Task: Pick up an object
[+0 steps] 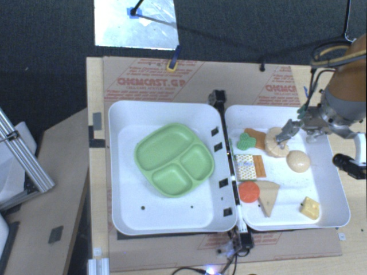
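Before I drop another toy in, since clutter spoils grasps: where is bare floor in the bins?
Left bin: bare floor rings the green plate, widest along its near edge. Right bin: a small patch between the cheese wedge and yellow block; crowded around the gripper.

One fixed cam, mounted high above the worktop (pixel 69 153), looking down at a slant, so the far edge sits toward the top of frame. Mid distance: both white bins fit whole, the left bin (pixel 123 211) center-left w/ a green divided plate (pixel 174 159) in it, the right bin (pixel 335 208) center-right. Arm (pixel 347 90) enters from the right edge, upper-right of frame. Dark floor (pixel 46 39) fills the top and upper left; a shiny square sheet (pixel 136 16) lies top center. Metal rails (pixel 23 159) at the left edge.
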